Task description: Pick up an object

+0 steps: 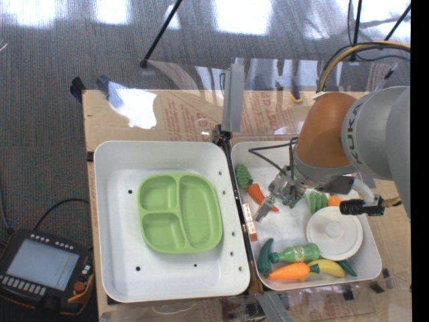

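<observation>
Left bin [110, 180]: shallow white plastic, rounded corners. In it a lime-green divided plate [179, 212], three compartments, smooth and matte, sitting near the middle.

Right bin [375, 263]: same white plastic, cluttered with toy food. At its left side, a dark green ridged piece [242, 176], and just beside it an orange carrot [257, 193] lying flat, long axis running upper-left to lower-right, glossy plastic.

The hand [266, 208] hangs low over the bin's left-middle, just beside the carrot's lower end; its metal fingers point down-left and look close together with nothing visible between them.

Front of the bin: a dark green pepper-like shape [265, 255], a green bottle [297, 253] lying on its side, long axis left-right, a larger orange carrot [293, 272] below it, pointed end left, and a yellow banana [329, 267].

Further right, a round white lid-like dish [334, 233]. Grey arm [375, 139] with an orange band above.
</observation>
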`<state>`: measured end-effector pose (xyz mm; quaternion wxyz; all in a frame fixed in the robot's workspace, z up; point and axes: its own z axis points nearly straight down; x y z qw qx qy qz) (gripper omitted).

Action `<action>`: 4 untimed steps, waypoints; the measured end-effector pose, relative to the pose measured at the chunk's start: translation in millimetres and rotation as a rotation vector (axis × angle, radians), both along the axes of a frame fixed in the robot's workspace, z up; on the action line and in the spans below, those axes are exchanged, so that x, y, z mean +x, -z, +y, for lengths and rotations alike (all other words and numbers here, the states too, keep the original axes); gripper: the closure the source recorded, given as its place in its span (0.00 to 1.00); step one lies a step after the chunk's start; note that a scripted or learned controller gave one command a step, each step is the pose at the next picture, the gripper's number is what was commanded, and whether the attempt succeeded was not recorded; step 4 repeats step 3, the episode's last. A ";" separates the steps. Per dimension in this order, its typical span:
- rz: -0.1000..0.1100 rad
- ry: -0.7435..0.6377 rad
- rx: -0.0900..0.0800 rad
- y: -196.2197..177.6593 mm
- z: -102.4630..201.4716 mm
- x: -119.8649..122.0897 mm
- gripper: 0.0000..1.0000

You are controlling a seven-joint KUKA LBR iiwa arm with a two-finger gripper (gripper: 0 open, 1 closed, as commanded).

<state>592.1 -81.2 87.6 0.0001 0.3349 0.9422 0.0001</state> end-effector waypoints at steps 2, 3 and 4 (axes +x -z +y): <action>-0.009 -0.154 0.001 -104.2 69.0 1.7 1.00; -0.004 -0.354 0.000 -153.3 99.6 32.8 1.00; -0.004 -0.354 0.000 -153.3 99.6 32.8 1.00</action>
